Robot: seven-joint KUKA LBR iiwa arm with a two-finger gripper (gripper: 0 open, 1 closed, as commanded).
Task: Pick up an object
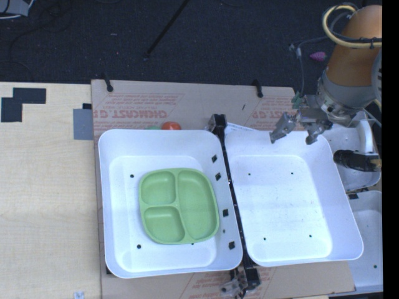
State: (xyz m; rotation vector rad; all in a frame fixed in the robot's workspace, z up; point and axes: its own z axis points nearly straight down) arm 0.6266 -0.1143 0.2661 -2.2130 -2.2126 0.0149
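A light green divided plate (179, 205) lies flat in the left white bin (118, 161), near its middle. My gripper (293, 133) hangs over the far edge of the right white bin (336, 229), well to the right of the plate. Its two fingers are spread apart with nothing between them. The orange band of the arm rises above it at the upper right.
A small red and green object (167, 126) lies just behind the left bin's far rim on the cardboard. A black clip strip (227, 192) joins the two bins. White equipment (365, 161) stands to the right of the right bin.
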